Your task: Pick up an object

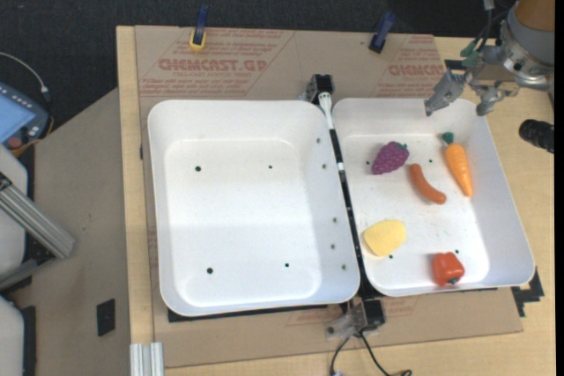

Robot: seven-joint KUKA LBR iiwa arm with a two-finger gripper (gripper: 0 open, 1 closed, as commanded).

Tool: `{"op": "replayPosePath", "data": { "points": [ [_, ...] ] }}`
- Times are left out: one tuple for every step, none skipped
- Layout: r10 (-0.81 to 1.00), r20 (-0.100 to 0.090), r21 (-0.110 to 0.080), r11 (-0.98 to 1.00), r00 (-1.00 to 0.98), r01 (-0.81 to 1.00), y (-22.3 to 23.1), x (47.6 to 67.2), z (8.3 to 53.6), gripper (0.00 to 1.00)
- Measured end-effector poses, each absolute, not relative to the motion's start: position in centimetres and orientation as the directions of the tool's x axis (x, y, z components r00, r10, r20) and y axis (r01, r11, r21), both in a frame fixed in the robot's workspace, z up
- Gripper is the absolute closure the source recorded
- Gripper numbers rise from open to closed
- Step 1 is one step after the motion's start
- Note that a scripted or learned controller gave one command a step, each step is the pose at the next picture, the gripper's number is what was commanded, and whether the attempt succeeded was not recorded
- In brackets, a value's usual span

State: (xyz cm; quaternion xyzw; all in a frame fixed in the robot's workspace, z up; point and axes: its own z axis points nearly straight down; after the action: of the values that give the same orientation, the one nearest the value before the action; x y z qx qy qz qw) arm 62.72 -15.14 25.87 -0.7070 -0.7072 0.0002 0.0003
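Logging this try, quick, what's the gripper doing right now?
Gripper: open, nothing between its fingers, above the right bin's far edge.

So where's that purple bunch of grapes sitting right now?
The purple grapes lie in the right-hand bin, toward its far left part, just left of the little sausage and above the yellow piece.

Even overhead light, slightly soft focus

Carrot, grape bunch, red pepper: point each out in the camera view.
carrot [458, 170], camera view, middle of the orange body.
grape bunch [389, 158], camera view, centre of the purple cluster.
red pepper [447, 269], camera view, centre of the red body.
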Motion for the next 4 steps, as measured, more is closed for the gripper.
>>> {"op": "replayPosePath", "data": {
  "points": [
    [1.000,0.003,-0.009,0.000,0.000,1.000,-14.3,62.5,16.9,0.00],
    [1.000,0.002,-0.005,0.001,-0.001,1.000,-12.2,61.6,12.7,0.00],
    [1.000,0.002,-0.006,-0.001,0.001,1.000,-10.9,58.5,8.5,0.00],
    [1.000,-0.001,0.006,0.003,-0.003,1.000,-9.2,64.0,8.5,0.00]
  ]
}}
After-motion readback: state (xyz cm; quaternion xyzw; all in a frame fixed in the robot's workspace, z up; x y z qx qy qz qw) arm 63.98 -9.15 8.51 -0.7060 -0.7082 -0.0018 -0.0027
